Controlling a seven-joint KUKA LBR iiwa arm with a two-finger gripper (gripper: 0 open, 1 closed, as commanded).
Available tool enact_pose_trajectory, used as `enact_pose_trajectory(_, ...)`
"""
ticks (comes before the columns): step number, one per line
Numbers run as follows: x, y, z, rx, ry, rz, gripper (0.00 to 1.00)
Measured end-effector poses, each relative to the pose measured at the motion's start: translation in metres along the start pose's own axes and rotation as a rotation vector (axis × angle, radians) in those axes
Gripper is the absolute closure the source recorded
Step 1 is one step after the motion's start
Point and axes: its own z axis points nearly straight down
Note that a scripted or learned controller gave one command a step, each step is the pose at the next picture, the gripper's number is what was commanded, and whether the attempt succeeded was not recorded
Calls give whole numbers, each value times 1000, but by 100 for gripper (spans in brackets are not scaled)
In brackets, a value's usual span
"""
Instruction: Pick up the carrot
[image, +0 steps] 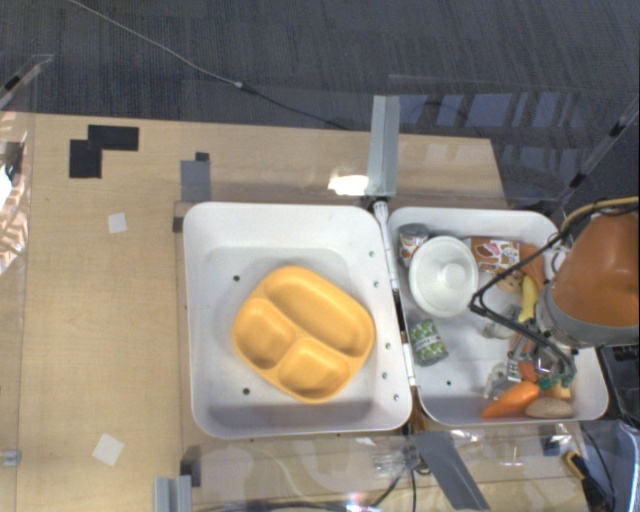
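The orange carrot (510, 399) lies in the front right corner of the right bin (450, 400), pointing left, with its green end to the right. The gripper (519, 370) hangs directly over it at the wrist of the grey arm, below the orange band (600, 275). The gripper's metal tip is close above the carrot's upper side; I cannot make out whether they touch. The arm hides the bin's right part.
The right bin also holds a white bowl (445, 275), a small can (412, 241), a green can (428, 342), a banana (527, 298), a printed packet (495, 254) and a beige lump (549, 408) beside the carrot. A yellow divided plate (303, 332) lies in the left bin (210, 300).
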Motion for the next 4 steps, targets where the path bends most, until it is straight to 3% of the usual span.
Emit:
enact_pose_trajectory(1,-4,2,-13,-1,-12,-6,100)
enact_pose_trajectory(2,15,46,-11,-3,9,12,100)
enact_pose_trajectory(3,15,45,-11,-2,9,14,0)
enact_pose_trajectory(4,-18,-19,-124,2,-6,51,0)
